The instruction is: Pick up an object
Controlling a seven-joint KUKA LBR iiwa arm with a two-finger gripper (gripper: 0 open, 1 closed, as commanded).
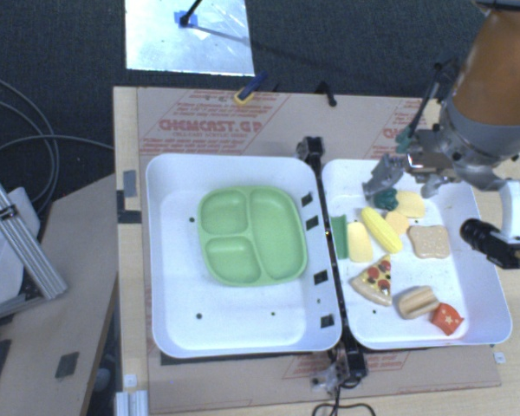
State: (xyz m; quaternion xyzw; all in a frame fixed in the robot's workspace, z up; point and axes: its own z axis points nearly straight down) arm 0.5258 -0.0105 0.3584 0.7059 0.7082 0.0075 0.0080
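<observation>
Left bin [169, 319]: shallow white plastic, holds pale green three-compartment plate [251, 235], smooth, rounded corners. Right bin [490, 315]: toy food cluster. Green strip [339, 237] by divider; pale yellow block [359, 242]; ribbed yellow corn [381, 229]; pizza slice [374, 282] with red dots; tan hot-dog bun [415, 301]; toast slice [429, 241]; red strawberry [447, 318]. Small dark teal object [386, 199] lies directly beneath gripper [388, 178], touching or just under metal fingers. Finger spacing: cannot tell. Nothing visibly clamped between them.
</observation>
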